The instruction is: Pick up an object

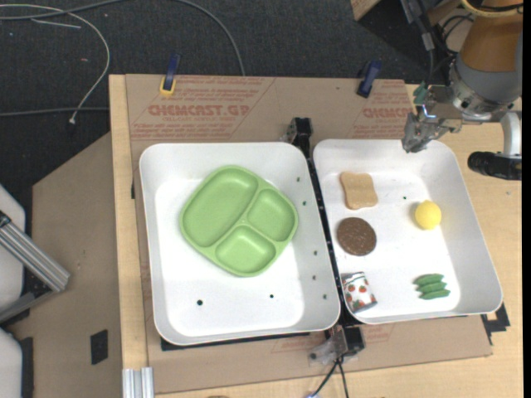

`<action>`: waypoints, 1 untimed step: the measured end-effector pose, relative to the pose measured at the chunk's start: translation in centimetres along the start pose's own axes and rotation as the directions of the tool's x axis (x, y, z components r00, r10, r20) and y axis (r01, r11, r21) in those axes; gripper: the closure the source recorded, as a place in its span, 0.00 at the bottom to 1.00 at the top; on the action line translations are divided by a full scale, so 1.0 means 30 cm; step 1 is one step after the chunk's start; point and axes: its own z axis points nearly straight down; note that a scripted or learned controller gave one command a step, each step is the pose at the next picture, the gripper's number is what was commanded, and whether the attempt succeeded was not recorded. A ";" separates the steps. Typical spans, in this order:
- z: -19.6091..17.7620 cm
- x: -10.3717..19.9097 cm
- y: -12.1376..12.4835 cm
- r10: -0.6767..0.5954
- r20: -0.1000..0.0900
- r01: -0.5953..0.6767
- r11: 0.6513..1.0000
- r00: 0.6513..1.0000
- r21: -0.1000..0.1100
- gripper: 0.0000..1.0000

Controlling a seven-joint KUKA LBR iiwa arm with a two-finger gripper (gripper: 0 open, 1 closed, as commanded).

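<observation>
The right bin [469, 214] holds a tan slice of toast [358, 189], a round brown cookie [357, 235], a yellow lemon [427, 215], a green pea pod [431, 286] and a small red-and-white can [359, 291] at its front left corner. My gripper [414, 142] hangs over the bin's far edge, above and to the right of the toast and behind the lemon. Its fingers look close together, with nothing between them. It touches none of the objects.
The left bin [166, 280] carries a green three-compartment plate [240, 220]. Two blue clamps [170, 72] [367, 79] pin the cardboard at the back. A black bracket [299, 129] sits between the bins at the far side.
</observation>
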 end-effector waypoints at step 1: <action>-0.014 0.175 -0.018 0.000 -0.001 0.000 1.000 1.000 0.001 1.00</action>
